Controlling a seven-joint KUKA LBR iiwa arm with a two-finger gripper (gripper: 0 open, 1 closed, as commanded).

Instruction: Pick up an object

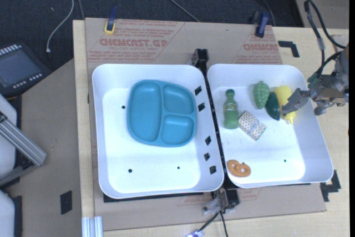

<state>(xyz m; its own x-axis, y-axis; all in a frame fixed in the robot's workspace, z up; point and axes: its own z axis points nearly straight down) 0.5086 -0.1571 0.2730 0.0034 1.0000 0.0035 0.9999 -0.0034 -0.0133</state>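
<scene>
The pretzel [238, 168] lies nearest; the tool [306, 101], fingers apart, hovers beside the yellow object [284, 95].

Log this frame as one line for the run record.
phase: approach | gripper: open, over right bin by yellow item | held: nothing seen | left bin: blue plate | right bin: bottle, pretzel

1. Arm enters from the right edge of the view; just its wrist end is seen.
2. Gripper [304, 101] sits low at the right, pointing left.
3. Two dark fingers [295, 99] are seen, spread apart, with nothing seen between them.
</scene>
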